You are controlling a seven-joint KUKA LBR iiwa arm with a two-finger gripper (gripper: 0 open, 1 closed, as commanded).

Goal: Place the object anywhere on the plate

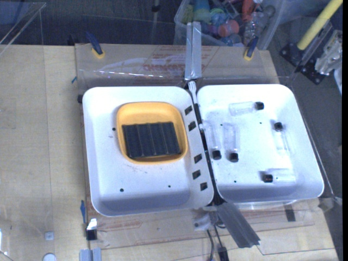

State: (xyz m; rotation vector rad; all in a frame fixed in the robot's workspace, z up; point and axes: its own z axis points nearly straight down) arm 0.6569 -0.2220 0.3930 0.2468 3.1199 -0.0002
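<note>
Left bin [98,145]: you see the yellow plate [149,110] lying in its back half, a bit toward the centre divider [196,145]. On the plate lies a dark ribbed block [150,139], flat, approx. rectangular, with its ribs running front to back. It sits fully inside the plate rim, and yellow shows on all four sides of it. It is closer to the front rim than to the back rim.

Right bin [304,162]: five clear vials with black caps lie here, all on their side.
- Vial no. 1 [244,107] is at the back, cap to the right.
- Vial no. 2 [281,141] is near the right wall, cap toward the back.
- Vial no. 3 [278,175] is at the front right, cap to the left.
- Vials no. 4 [215,139] and no. 5 [231,139] lie side by side, just beside the divider, caps toward the front. They are near each other, but I cannot tell if they touch.

Gripper: its state I cannot tell, incl. how far it is open or what it has hold of.

Around the bins you have the wooden bench [38,145], two blue clamps [97,49] at the back edge of a clear sheet, and a clear box of coloured toys [228,10] behind.
</note>
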